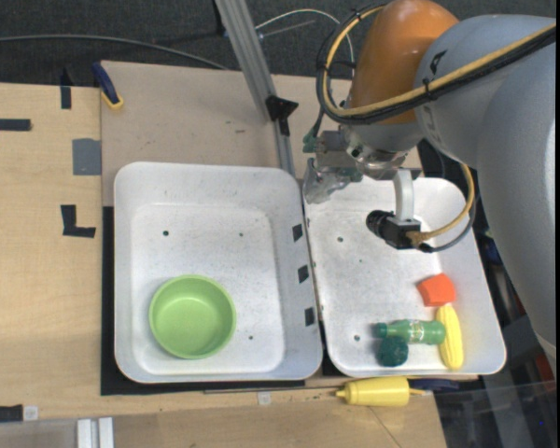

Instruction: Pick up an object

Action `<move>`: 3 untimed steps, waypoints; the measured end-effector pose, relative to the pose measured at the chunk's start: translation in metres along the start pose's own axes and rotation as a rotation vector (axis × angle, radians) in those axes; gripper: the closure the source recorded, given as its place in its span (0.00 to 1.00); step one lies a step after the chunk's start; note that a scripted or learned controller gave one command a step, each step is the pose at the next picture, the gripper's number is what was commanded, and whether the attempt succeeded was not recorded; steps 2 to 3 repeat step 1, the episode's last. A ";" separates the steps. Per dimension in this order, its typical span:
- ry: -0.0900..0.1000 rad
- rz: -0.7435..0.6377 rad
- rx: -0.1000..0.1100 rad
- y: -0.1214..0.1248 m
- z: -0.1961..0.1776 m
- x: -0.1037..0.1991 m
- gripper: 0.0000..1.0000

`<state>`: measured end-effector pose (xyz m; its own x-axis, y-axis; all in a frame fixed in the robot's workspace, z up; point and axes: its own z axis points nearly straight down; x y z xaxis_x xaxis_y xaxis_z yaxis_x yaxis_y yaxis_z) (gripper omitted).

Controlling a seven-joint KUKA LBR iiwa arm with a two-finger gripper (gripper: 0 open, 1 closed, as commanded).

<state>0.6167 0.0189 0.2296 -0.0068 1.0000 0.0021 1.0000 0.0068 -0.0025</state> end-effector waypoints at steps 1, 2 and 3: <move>0.000 -0.001 -0.002 0.001 -0.006 0.059 1.00; 0.000 -0.001 -0.002 0.001 -0.006 0.059 1.00; 0.000 -0.001 -0.002 0.001 -0.006 0.059 1.00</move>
